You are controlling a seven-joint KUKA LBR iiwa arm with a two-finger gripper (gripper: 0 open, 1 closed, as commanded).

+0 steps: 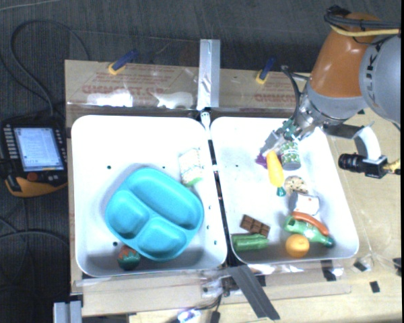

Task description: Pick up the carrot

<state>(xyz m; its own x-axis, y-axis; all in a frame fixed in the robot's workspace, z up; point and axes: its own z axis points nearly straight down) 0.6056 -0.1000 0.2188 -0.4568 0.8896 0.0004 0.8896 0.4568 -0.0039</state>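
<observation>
Metal hand (283,138), grip state unclear, hovers above the tapered orange carrot (308,220).

We look down on a dark carpeted floor (155,12) crossed by black cables (27,36). At nine o'clock beside the wooden bench (374,200) lies a control pendant (30,155).

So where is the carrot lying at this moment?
The slim orange carrot with green leafy top lies in the right-hand white bin, near its front right corner, just above the round orange fruit and below the small white block.
</observation>
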